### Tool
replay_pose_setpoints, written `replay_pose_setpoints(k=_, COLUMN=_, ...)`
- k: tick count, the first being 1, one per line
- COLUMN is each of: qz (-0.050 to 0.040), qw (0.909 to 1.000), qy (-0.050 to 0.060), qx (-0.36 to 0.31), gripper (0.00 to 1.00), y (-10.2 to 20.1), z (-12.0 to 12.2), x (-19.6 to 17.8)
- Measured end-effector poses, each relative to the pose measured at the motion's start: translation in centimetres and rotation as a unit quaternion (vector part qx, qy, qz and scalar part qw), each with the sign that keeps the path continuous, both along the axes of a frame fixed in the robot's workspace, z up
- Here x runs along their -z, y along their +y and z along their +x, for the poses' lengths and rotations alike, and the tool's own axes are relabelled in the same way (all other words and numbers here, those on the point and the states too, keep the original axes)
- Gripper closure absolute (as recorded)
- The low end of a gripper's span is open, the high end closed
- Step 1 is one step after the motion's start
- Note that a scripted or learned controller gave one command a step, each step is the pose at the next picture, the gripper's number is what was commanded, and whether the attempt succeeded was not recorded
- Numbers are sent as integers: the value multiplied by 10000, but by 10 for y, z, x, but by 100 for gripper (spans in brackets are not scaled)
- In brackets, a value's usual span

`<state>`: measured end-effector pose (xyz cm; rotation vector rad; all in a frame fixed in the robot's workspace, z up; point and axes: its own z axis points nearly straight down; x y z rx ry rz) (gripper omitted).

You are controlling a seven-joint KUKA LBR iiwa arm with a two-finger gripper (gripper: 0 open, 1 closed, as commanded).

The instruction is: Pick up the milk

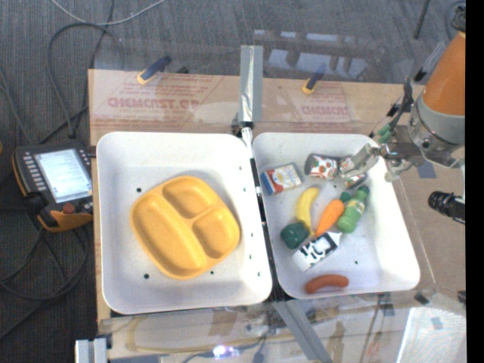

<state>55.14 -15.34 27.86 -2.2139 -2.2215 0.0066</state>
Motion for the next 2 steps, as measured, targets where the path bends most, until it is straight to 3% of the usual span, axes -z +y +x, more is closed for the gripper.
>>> replay_pose_setpoints(k=1, qz=5, qw=9997, qy=14, qx=257, gripper=0, y=39, z=-28, x=134)
replay_pose_setpoints(k=2, qz=-27, qw=9995, qy=-113, qx=-279, gripper=0, y=9, z=-57, x=189)
